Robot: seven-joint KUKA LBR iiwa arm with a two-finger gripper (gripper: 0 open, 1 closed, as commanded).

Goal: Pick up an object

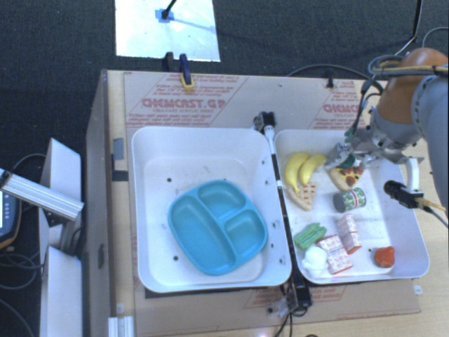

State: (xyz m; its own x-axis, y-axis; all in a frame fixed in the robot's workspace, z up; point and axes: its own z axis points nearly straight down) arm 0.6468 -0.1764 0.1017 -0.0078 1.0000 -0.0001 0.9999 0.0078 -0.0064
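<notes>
Two white bins (158, 153), one blue tray (217, 227), two bananas (302, 168), one can (350, 200), two cartons (344, 241), one egg (315, 258), one tomato (384, 257)

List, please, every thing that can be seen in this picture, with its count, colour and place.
Bins: 2, white, side by side on the bench.
Divided tray: 1, light blue, in the left bin.
Bananas: 1 bunch, yellow, right bin, top left.
Wedge: 1, tan, just below the bananas.
Pizza slice: 1, yellow-red, under the gripper.
Can: 1, grey-green, right bin, middle.
Green item: 1, lower left.
Cartons: 2, red-white, lower middle.
Egg: 1, white, bottom left.
Red item: 1, bottom right.
Gripper: 1, grey, over the right bin's top.
</notes>
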